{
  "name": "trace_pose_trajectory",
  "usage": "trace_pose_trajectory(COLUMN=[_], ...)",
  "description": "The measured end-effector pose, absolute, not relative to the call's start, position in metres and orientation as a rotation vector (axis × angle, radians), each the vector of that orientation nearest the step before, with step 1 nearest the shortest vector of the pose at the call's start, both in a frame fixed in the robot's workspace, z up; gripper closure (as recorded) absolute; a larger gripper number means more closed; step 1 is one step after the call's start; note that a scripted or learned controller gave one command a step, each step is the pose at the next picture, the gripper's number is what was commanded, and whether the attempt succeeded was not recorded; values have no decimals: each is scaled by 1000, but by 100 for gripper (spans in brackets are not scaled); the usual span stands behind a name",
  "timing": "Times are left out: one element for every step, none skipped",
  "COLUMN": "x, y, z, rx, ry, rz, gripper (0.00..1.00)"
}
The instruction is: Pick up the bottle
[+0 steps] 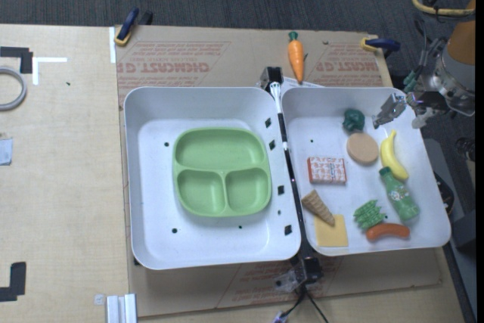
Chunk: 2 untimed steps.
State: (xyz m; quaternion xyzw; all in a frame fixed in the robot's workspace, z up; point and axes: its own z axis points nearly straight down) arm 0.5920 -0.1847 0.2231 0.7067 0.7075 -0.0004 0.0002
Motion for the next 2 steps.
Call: trace_pose_trajectory(x=[592,498], y=[-185,-112], z=[233,241], rx=[2216,2068], ry=[2223,2366], rz=[-1,-2], gripper=[100,100])
